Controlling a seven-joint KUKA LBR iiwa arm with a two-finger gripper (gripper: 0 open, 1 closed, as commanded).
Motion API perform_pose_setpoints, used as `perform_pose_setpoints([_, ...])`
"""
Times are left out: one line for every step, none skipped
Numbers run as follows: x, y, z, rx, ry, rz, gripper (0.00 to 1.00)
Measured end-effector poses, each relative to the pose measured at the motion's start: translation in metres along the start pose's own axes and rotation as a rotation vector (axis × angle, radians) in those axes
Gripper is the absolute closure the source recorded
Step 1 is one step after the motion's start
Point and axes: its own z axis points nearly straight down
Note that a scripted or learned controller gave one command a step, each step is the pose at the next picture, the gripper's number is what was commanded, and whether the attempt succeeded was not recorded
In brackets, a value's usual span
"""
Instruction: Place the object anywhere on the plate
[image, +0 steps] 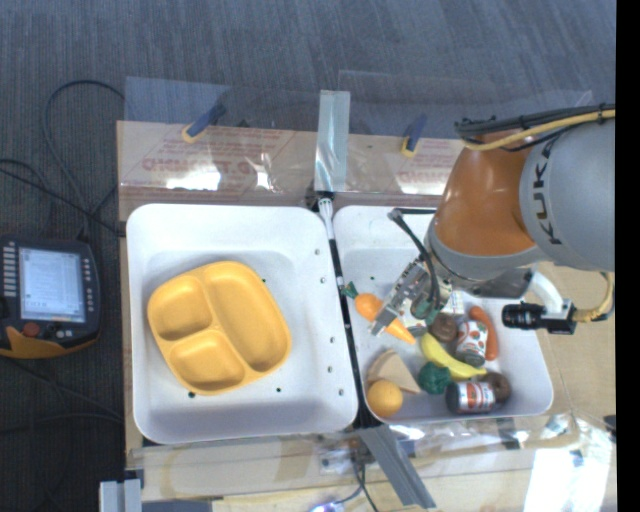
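Reaching down into the right bin (540, 395), the pincer (398, 300) sits at that bin's left side, its metal fingers spread a little with one tip touching the carrot (382, 316); whether the carrot is truly pinched between them I cannot tell.

Nearest the camera in the right bin, an orange ball-shaped fruit (384, 398) lies in its front left corner, with a dark can (474, 394) near its front right edge. Just behind them lie a green broccoli piece (433, 378) and a banana (446, 357). Farther in, beside the banana, are a brown bottle (467, 335) and a red pepper-like piece (487, 331). The carrot lies close to the right bin's left wall, just beyond the banana's tip.

Left of the right bin, touching it, is the left bin (150, 240), which holds the yellow divided plate (218, 325) at its middle. Behind the right bin, the grey arm (540, 195) with its orange band rises over the table (240, 160).
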Motion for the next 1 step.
perform_pose_setpoints([0.0161, 0.0925, -0.0630, -0.005, -0.003, -0.176, 1.00])
